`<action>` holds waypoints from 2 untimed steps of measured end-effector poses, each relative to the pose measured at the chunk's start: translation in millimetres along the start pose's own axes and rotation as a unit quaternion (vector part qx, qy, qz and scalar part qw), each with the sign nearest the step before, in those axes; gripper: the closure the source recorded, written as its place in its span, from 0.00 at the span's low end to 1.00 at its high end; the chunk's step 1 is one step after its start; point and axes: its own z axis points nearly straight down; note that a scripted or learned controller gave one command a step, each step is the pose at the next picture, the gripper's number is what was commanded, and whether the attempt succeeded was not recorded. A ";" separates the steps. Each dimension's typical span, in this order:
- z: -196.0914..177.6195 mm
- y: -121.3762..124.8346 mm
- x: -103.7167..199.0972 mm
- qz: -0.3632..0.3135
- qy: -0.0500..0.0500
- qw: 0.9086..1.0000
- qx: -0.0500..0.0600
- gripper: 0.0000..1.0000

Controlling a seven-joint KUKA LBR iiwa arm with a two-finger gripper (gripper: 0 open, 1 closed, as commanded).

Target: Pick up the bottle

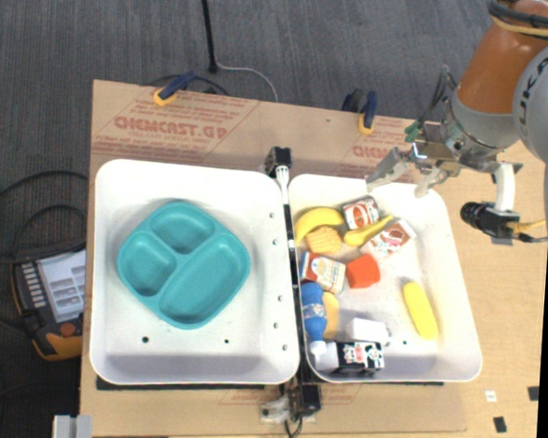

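Gripper point(406, 173) hangs at upper right of the frame, above the right bin's point(457, 301) far rim, fingers spread and empty. Bottle point(313, 313) lies low in that bin against its left wall, crowded by toy food, well apart from the gripper.

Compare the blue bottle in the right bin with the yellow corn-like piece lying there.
The blue bottle lies against the right bin's left wall; the yellow piece lies near its right wall. The bottle is blue with a yellow label and a white cap; the yellow piece is one plain colour. The bottle is crowded by other items; the yellow piece lies apart. Both lie flat, far from the hand.
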 end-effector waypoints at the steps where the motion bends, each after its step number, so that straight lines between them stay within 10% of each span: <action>1: 66.2 -35.3 88.7 0.106 0.000 0.994 0.002 0.00; 2: 65.6 -86.7 152.9 0.000 0.000 1.000 0.001 0.00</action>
